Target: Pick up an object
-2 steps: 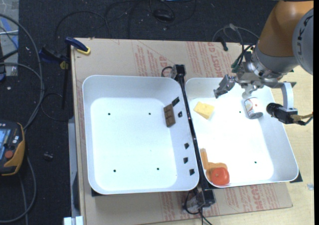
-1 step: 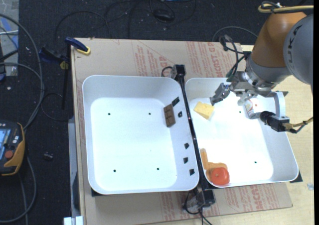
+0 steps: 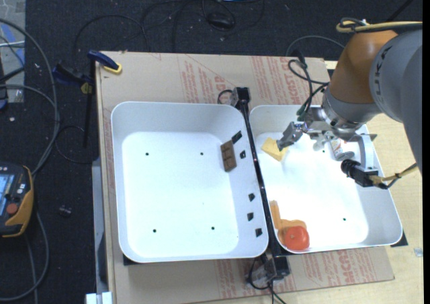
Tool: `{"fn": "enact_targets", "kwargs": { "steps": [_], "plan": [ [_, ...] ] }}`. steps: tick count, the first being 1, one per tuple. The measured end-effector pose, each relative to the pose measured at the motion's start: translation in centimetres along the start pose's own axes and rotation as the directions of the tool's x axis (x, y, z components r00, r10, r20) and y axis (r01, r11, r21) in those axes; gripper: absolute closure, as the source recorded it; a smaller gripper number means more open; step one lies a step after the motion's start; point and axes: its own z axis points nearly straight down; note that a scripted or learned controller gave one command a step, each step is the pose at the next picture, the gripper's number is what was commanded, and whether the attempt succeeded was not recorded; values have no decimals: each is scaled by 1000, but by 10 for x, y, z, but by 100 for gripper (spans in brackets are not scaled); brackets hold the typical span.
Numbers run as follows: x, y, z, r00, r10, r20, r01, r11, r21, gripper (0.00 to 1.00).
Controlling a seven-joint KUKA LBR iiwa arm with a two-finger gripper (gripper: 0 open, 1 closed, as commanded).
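We are looking down on two white bins side by side on a bench. The arm (image 3: 376, 74) is reaching in from the right, and its gripper (image 3: 295, 133) is hanging over the back of the right bin (image 3: 383, 229), just beside a pale yellow block (image 3: 272, 149) that is lying near the bin's left wall. We cannot tell how the gripper is set. A red tomato (image 3: 295, 237) is sitting against an orange piece (image 3: 282, 218) in the right bin's front left corner. A brown bar (image 3: 228, 157) is lying in the left bin (image 3: 127, 229), near its right wall.
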Motion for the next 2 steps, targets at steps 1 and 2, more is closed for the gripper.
{"fn": "enact_targets", "kwargs": {
  "steps": [1, 2],
  "plan": [
    [0, -1, 47, 1000, 0, 0, 0, 1000, 0, 0],
    [0, 1, 34, 1000, 0, 0, 0, 1000, -5, 100]
  ]
}}
